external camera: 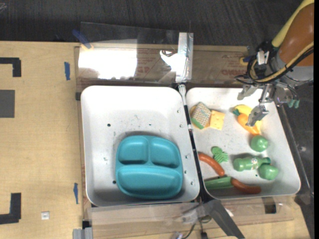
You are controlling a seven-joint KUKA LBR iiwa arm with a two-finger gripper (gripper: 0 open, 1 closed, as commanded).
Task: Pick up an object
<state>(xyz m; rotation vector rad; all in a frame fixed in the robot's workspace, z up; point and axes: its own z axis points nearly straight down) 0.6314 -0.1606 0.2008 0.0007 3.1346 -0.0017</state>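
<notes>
The right bin (291, 153) holds several toy foods. My gripper (251, 103) hangs over its far right part, open, with nothing between its fingers. A yellow and orange toy (242, 114) lies just below and left of the lower fingertip (257, 116), partly covered by it. A tan waffle piece (201, 114) and a yellow block (217, 119) lie to the left. Nearer the front lie a green ball (258, 144), a green knobby toy (251, 164), a small green leafy toy (219, 155), an orange-red sausage (212, 164), a green cucumber (218, 182) and a red sausage (245, 186).
The left bin (99, 108) holds a teal divided plate (148, 167) towards its front. A ridge (188, 128) separates the two bins. A clear plastic sheet (134, 59) stands behind them. The arm's cables (264, 66) hang above the right bin's far corner.
</notes>
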